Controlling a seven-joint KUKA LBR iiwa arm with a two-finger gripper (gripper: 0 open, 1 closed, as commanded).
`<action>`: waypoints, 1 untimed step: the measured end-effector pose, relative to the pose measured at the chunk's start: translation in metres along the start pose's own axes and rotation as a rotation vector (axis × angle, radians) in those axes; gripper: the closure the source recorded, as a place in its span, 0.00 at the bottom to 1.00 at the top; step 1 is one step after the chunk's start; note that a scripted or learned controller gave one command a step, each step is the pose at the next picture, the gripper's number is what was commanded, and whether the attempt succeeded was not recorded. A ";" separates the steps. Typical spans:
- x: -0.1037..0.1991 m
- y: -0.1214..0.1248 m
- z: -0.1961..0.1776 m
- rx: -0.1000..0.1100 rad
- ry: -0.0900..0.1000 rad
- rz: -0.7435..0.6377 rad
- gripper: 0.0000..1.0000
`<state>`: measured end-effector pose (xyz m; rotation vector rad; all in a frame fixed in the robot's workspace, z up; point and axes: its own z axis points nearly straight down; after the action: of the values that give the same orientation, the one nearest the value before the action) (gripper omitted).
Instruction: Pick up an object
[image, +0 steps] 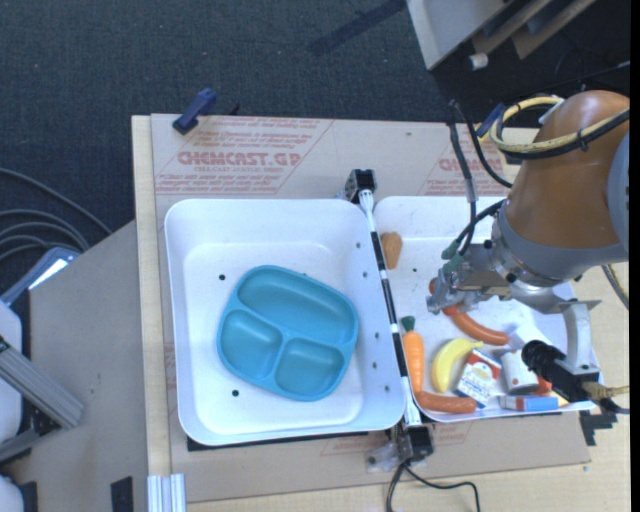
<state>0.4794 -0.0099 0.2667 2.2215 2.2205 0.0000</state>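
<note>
Two white bins are seen side by side on the bench. The left bin (190, 300) carries a blue divided plate (288, 331) near its centre, with bare white floor left all round it up to the walls. The right bin (420, 215) is crowded along its near side; its far half is mostly bare, apart from a small brown piece (390, 249) lying close to the dividing wall.

The gripper (447, 293) is lowered into the right bin, just above the upper end of a red sausage (478, 326); whether it is spread or closed cannot be told, and nothing is seen held.

The sausage is laid with its long axis running from upper left to lower right. A carrot (413, 360) lies parallel to the dividing wall, beside a banana (450, 362). A second sausage (445, 403) lies along the near wall.
</note>
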 end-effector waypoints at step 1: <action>0.020 0.000 0.004 0.003 0.001 -0.001 1.00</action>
<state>0.4790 0.0099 0.2629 2.2228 2.2238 -0.0024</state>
